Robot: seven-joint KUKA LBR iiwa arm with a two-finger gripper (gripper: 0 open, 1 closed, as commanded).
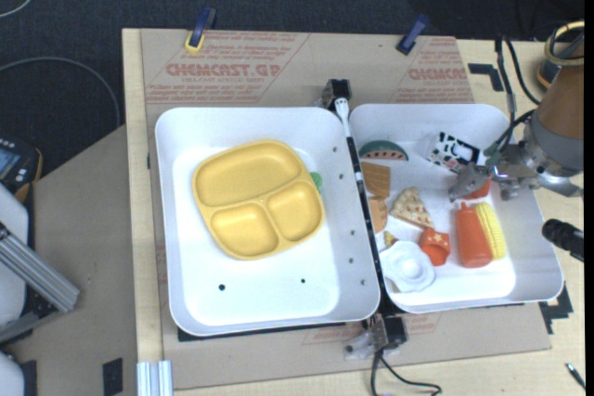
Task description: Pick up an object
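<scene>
Now you're at approach: gripper [475, 173] just above the ketchup bottle [472, 236], can't tell its state; next, lower onto it.

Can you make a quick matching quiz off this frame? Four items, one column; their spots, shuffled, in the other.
Items:
1. yellow divided plate
2. watermelon slice
3. fried egg
4. orange bottle

Places:
A. near edge of the right bin, left side
B. left bin
C. far left corner of the right bin
D. right bin, beside the corn cob, just below the gripper

Pairs: 1-B, 2-C, 3-A, 4-D
</scene>
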